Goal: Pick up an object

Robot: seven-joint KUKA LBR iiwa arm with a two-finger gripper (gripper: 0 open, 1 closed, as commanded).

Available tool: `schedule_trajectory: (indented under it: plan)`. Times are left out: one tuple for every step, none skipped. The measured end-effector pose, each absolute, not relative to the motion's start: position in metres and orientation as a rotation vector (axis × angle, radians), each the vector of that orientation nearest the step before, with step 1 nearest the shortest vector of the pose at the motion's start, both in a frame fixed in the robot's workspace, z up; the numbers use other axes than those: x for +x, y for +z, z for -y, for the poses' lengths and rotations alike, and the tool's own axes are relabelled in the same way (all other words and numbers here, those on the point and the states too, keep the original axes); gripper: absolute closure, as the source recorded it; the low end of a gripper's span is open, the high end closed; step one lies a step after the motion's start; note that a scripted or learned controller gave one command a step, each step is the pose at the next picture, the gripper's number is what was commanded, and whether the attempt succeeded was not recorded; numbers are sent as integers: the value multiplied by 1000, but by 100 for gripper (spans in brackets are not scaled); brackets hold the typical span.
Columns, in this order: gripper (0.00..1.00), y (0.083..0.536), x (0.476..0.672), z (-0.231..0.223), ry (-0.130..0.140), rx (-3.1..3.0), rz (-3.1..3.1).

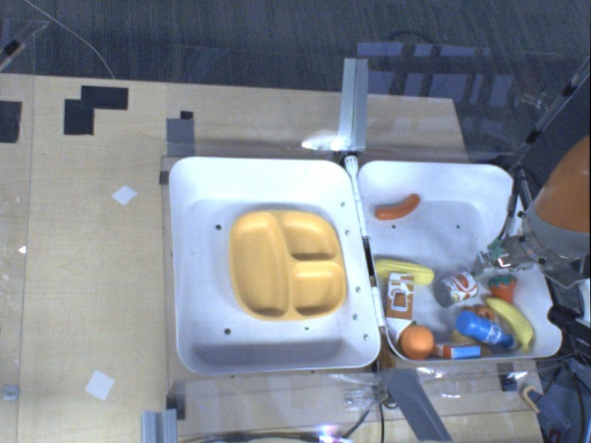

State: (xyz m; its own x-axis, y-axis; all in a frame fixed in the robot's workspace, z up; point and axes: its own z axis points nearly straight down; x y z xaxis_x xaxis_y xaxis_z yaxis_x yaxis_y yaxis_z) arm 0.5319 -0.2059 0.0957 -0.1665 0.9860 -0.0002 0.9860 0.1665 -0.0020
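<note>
Here, nearest us in the right white bin [434, 178], we see a round orange fruit [417, 341], a blue plastic bottle [482, 329] and a curved yellow banana [513, 320]. Behind them lie a small metal can [458, 290] and a yellow corn cob [404, 270]. The gripper [500, 258] hangs just above the banana; how it is set we cannot tell. Farther back lies an orange sausage [397, 208]. The left bin [199, 247] holds a yellow divided tray [286, 262].

there were two white bins [185, 275], one yellow divided tray [284, 264], one sausage [397, 208], one corn cob [404, 271], one can [458, 290], one orange [417, 341], one banana [513, 320], one blue bottle [482, 329].
</note>
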Motion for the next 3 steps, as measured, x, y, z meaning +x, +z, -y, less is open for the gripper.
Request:
schedule_trajectory:
  plan:
    - [0, 99, 534, 206, -3, -2028, 2405]
    - [0, 90, 491, 173, -11, -2205, 2260]
    - [0, 90, 489, 171, -8, -2334, 2114]
